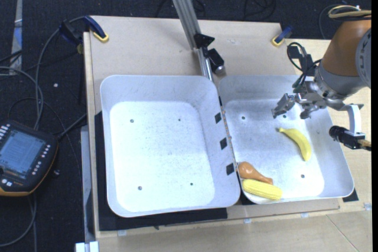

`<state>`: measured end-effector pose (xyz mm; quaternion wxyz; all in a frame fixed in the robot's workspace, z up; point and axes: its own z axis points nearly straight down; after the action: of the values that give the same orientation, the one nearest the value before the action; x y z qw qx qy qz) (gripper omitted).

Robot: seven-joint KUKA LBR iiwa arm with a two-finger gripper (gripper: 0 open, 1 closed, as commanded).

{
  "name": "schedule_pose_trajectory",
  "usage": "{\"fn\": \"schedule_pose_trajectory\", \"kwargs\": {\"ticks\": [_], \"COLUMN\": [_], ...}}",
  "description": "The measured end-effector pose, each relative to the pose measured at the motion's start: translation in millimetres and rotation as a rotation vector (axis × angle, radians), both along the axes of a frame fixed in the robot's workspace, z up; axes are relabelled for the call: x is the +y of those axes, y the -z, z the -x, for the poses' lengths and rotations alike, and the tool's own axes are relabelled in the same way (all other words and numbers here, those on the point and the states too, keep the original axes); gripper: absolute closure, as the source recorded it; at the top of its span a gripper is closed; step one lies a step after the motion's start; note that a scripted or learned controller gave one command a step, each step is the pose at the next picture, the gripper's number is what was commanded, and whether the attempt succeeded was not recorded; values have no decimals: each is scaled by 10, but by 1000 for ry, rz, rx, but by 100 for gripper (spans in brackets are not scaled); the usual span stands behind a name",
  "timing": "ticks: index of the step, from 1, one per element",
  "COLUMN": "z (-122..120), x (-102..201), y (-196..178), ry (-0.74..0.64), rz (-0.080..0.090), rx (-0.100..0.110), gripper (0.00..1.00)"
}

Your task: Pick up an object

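Note:
A yellow banana (297, 141) lies in the right bin (254, 97), towards its right side. At that bin's front edge rest a yellow corn cob (262, 189) and, touching it from behind, an orange-brown pear-shaped piece (254, 172). My gripper (295, 108) hangs just above and behind the banana's upper end, its two fingers spread open with nothing between them. The grey arm with its orange band (347, 44) comes in from the right.
The left bin (159, 144) sits beside the right one, sharing a raised rim in the middle with black clips (223, 141). A slanted metal pole (184, 3) rises behind the bins. A teach pendant (20, 156) lies far left off the bench.

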<state>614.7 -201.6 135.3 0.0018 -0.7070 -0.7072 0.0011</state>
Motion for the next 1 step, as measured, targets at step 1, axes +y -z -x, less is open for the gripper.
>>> {"fn": "schedule_pose_trajectory", "kwargs": {"ticks": [1], "z": [7], "x": [6], "y": [415], "ry": [0], "rz": [0], "rx": [-1], "gripper": [0]}}
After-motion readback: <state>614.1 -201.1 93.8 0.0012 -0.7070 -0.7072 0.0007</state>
